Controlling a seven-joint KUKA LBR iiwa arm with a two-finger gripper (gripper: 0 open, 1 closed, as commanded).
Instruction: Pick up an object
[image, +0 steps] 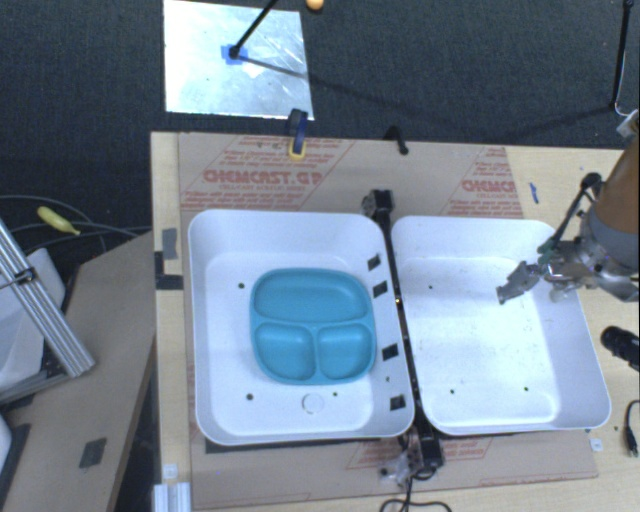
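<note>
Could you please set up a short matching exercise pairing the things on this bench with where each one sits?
Things:
1. blue divided tray
2. gripper
3. yellow clamp

Places:
A. above the right bin
B. at the board's far edge
C. in the left bin

Pairs: 1-C, 2-A, 3-B

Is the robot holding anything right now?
No. The tool hangs over the right bin with nothing between its tips. The blue tray lies alone in the left bin.
</note>
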